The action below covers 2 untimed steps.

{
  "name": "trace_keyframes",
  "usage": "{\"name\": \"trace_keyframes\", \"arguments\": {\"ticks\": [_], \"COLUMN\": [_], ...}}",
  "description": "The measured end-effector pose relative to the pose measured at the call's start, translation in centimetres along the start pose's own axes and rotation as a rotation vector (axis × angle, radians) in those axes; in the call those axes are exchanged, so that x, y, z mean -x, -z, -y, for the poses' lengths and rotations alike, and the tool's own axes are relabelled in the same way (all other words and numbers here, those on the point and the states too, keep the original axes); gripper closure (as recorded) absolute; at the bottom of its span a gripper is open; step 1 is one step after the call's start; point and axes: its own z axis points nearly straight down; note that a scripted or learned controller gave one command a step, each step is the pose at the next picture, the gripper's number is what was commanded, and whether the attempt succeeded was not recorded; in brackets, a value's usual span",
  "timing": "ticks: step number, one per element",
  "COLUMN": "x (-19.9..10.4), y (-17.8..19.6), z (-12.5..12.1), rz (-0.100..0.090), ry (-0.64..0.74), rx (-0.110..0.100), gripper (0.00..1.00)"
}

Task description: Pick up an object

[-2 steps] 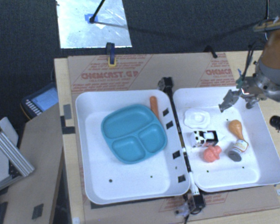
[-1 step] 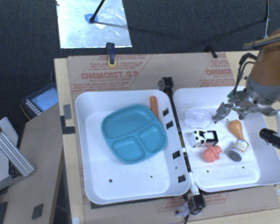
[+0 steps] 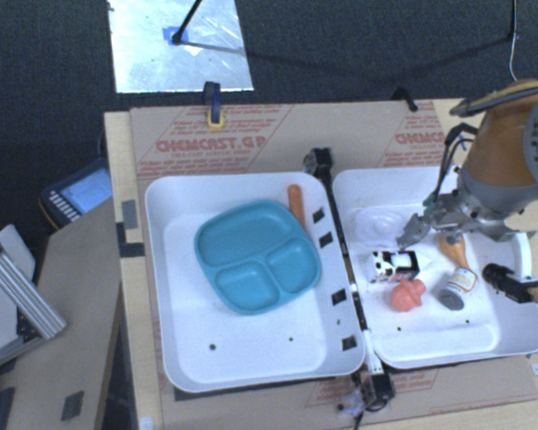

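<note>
My gripper (image 3: pixel 417 231) hangs low over the middle of the right bin (image 3: pixel 446 344), reaching in from the right. Just below and left of it lies a small black-and-white item (image 3: pixel 393 264). A pink-red lumpy item (image 3: pixel 406 295) sits below that. A small jar with an orange label (image 3: pixel 459 283) lies on its side near an orange cone-shaped piece (image 3: pixel 454 250), which the wrist partly covers. A clear plastic piece (image 3: pixel 379 220) rests to the left of the gripper. Nothing shows between the gripper and any item.
The left bin (image 3: pixel 197 354) holds a blue divided plate (image 3: pixel 256 255) and an orange stick (image 3: pixel 296 204) by its right wall. A black divider (image 3: pixel 339 250) runs between the bins. Cardboard lies under both bins.
</note>
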Motion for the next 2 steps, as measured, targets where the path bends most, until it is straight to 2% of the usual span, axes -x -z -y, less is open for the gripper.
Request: {"name": "trace_keyframes", "arguments": {"ticks": [1,2], "x": [0.1,-0.3], "y": [1.3,7.6], "z": [-0.1,-0.3], "rz": [0.002,0.002], "ry": [0.000,0.003], "rx": [0.005,0.008], "gripper": [1.00,1.00]}}
